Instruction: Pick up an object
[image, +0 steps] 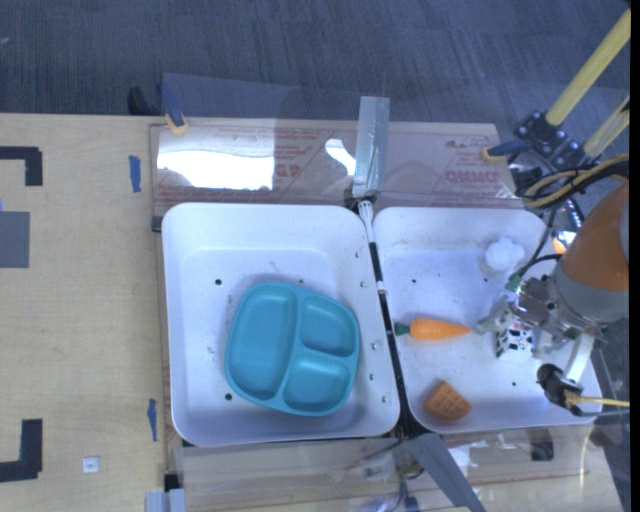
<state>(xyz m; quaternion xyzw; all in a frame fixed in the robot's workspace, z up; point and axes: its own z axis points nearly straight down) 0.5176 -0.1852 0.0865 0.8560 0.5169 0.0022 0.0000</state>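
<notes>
While the grey arm with its orange band (600, 250) reaches in from the right, its two-finger gripper (515, 335) sits low over the right side of the right-hand shallow white bin (440, 240); whether the claw is spread or pressed together I cannot tell. Just left of the gripper lies an orange toy carrot with a green tip (436, 329), lengthwise across the bin floor, apart from the claw. Nearer, a small orange waffle-textured piece (447, 401) rests by the near wall. Far right, a white lumpy object (500, 254). Left-hand white bin (200, 240): a teal plastic divided plate (290, 347), three compartments, lying flat.
</notes>
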